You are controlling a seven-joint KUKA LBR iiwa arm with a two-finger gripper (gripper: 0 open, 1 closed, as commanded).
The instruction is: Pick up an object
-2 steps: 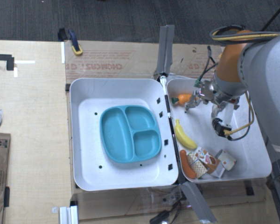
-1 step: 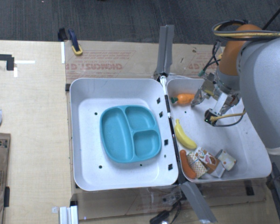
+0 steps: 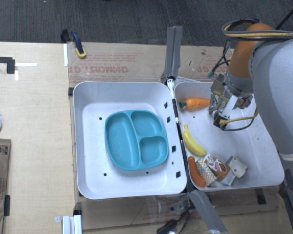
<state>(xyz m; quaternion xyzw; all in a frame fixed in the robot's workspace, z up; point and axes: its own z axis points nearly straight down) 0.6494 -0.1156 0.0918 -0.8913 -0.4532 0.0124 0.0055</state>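
Observation:
In the right bin (image 3: 263, 150) an orange carrot (image 3: 196, 103) lies at the far left corner. A yellow banana (image 3: 192, 141) lies along the left wall. Near the front are a red sausage-shaped thing (image 3: 196, 172), a patterned snack packet (image 3: 213, 168) and a small white box (image 3: 237, 166). My gripper (image 3: 214, 106) hangs low over the far part of this bin, just right of the carrot's tip. I see nothing held in it.
The left bin (image 3: 88, 130) holds a blue divided plate (image 3: 136, 139). A grey divider post (image 3: 173, 52) rises between the bins at the back. The arm's big grey body (image 3: 278, 91) covers the right bin's right side.

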